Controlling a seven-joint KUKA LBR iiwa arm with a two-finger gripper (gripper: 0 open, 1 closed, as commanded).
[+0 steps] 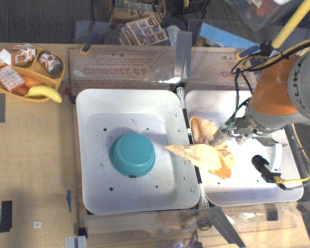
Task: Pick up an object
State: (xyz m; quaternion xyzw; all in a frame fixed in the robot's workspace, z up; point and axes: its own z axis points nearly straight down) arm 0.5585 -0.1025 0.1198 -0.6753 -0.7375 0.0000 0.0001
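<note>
Tan and orange, the limp cloth lay draped across the divider between the 2 white bins, its pointed end reaching over the right edge of the left bin and its bulk bunched against the left wall of the right bin. Its long axis ran roughly left to right, tilted a little down toward the right bin's front edge. The gripper sat at the cloth's upper right end, low over the right bin near its left wall, and the cloth looked to rise toward it there. Whether the fingers were parted or closed could not be told from above, since the wrist hid them, so a hold on the cloth could not be confirmed.

The cloth stretched away from the gripper toward the left and front. A straight lift would likely have to clear the divider. A teal bowl sat upside down in the middle of the left bin, well apart from the gripper.
</note>
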